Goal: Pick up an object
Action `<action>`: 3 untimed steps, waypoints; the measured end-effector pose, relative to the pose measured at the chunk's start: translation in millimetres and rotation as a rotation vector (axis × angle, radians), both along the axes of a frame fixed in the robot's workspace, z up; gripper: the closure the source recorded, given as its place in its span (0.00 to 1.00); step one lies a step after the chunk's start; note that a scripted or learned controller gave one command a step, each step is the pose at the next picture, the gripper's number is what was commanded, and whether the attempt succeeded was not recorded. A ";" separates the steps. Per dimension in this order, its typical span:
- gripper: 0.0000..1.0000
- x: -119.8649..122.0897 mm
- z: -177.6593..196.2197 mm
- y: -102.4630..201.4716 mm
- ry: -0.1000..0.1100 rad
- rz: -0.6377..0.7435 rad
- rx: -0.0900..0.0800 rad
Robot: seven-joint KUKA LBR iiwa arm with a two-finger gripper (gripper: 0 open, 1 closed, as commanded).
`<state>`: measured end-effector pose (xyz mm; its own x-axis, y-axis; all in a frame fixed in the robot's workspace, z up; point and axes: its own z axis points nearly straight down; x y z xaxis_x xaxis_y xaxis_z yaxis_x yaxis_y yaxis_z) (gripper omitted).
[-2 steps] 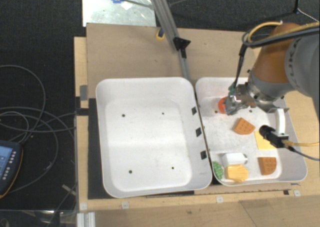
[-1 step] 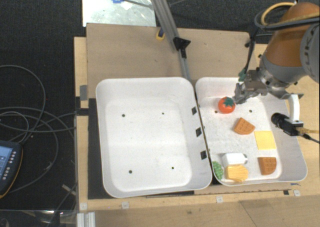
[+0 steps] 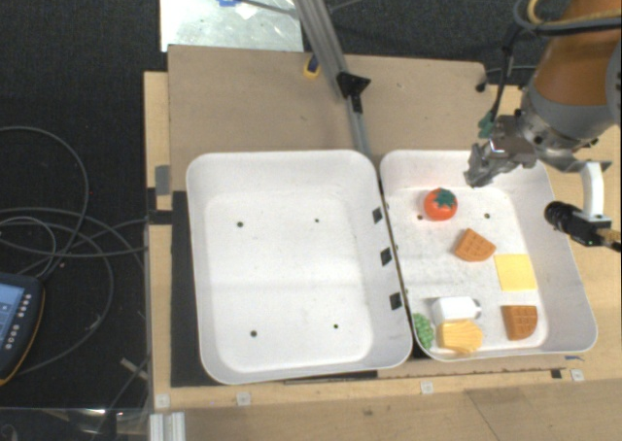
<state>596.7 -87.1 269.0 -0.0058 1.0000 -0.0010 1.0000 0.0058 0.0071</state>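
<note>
The right bin [image 3: 559,235] holds several toy foods. A red tomato [image 3: 439,204] lies near its back left. An orange waffle piece [image 3: 474,246] sits in the middle, with a yellow cheese square [image 3: 515,271] to its right. At the front lie a white block [image 3: 455,309], a yellow piece [image 3: 461,336], a brown waffle [image 3: 519,322] and a green item [image 3: 422,329] at the bin's left corner. My gripper [image 3: 480,174] hangs above the bin's back edge, up and to the right of the tomato, with nothing seen between its fingers.
The left bin [image 3: 282,264] stands beside the right one on the wooden bench. A grey pole [image 3: 326,36] slants in from the top towards the gap between the bins. Cables and a pendant lie on the floor at the left.
</note>
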 end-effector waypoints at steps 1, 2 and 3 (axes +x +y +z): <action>1.00 -5.8 0.0 60.4 0.006 0.005 0.003; 1.00 -15.0 0.0 115.4 0.007 0.006 0.003; 1.00 -23.6 -8.2 175.6 0.007 0.006 0.004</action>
